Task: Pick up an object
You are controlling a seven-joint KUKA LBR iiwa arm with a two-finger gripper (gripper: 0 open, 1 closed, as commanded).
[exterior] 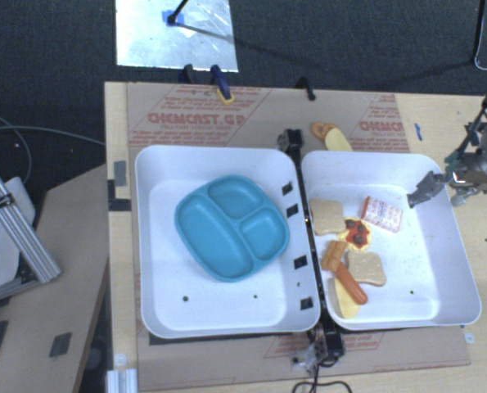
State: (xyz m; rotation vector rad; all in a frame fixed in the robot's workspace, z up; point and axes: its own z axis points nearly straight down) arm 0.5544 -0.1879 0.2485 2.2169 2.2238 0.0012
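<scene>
So the bench point(439, 113) is the big thing here, tan board with red lettering printed on it, and two white bins sit on it side by side. The left bin point(157, 219) has a blue divided plate point(229, 228) lying flat in it, three compartments, roughly in the middle.

The right bin point(452, 293) is where all the toy food is, and it's bunched toward the bin's left half. There's a slice of toast point(327, 216) near the divider, and just right of it a small red and white packet point(381, 213), tilted. Between and a bit below those is a little red and dark piece point(358, 233), can't really tell what it is. Lower down there's a second toast slice point(367, 268), an orange bit point(334, 255) beside it, and a red sausage point(351, 286) lying across a yellow strip point(345, 303) near the bin's front left corner.

Outside the bins, at the back edge, a yellow piece point(337, 140) lies on the board.

My gripper point(418, 192) is over the right bin's back right area, well apart from the packet and holding nothing. Whether my jaws are spread or pressed together, I honestly can't tell from this angle.
</scene>
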